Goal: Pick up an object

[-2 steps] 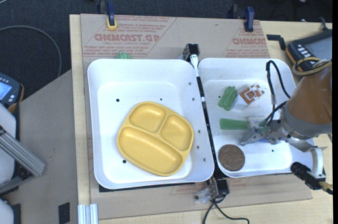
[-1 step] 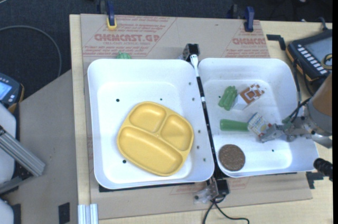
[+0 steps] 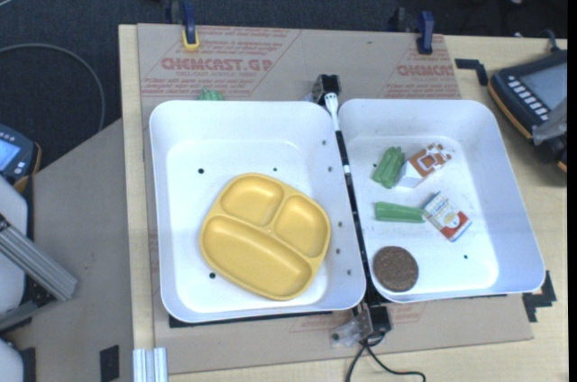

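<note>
Your surface [image 3: 270, 56] carries a yellow divided plate [image 3: 264, 233] in the left bin [image 3: 171, 191]; jaws' state: you cannot tell.

Look at the right edge, where the black and orange handheld device [image 3: 532, 96] runs out of view, so you get only part of its keypad. At the left edge a second device with a blue screen [image 3: 13, 157] is cut off, and below it a grey metal bar [image 3: 36, 261] and pale shapes run off the frame unidentifiable. The print on the two small red and white packets [image 3: 431, 160] [image 3: 446, 216] in the right bin [image 3: 505, 191] is too small for you to read.
</note>
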### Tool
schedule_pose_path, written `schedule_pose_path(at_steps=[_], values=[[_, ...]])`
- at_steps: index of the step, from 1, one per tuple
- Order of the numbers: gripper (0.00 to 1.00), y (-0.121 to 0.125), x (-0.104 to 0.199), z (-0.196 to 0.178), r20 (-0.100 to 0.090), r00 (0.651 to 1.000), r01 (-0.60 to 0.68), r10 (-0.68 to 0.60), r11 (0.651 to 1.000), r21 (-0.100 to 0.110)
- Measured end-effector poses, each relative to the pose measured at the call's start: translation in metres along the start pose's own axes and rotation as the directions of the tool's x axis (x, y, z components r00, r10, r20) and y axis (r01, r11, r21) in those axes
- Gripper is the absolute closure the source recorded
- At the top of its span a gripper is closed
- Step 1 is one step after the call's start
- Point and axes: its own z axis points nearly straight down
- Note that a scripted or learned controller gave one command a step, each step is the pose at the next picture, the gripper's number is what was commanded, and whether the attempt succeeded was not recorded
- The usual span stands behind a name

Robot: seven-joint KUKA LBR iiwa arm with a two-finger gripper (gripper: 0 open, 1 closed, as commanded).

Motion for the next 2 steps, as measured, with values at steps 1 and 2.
schedule_pose_path(at_steps=[1,2], values=[[0.00,-0.031,0.043,-0.182,-0.003,1.000,0.001,-0.001,1.000,-0.001],[0.00,-0.031,0.152,-0.109,-0.012,1.000,0.009,-0.009,1.000,0.028]])
